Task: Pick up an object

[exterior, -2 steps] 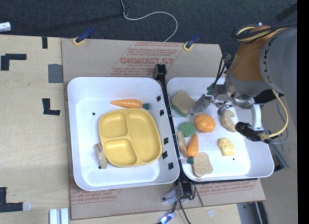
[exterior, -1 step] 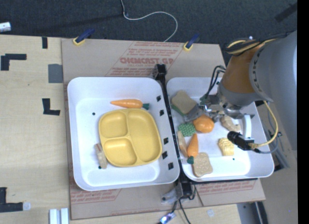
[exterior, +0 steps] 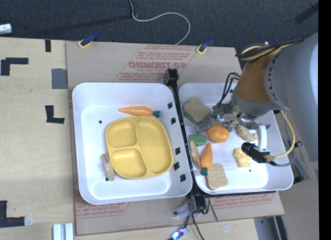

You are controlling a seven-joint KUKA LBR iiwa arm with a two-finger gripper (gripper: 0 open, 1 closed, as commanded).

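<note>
The arm (exterior: 274, 78) fills the right of the frame, over the right bin (exterior: 279, 182). Its gripper (exterior: 223, 116) hangs at centre right; I cannot tell its opening. The orange ball (exterior: 218, 133) lies just below it.

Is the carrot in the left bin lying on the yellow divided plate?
No. The carrot lies on the left bin's white floor just beyond the yellow divided plate's far edge.

The end effector (exterior: 220, 118) hangs low in the right bin (exterior: 279, 182); an orange ball (exterior: 218, 134) lies just beneath.
</note>
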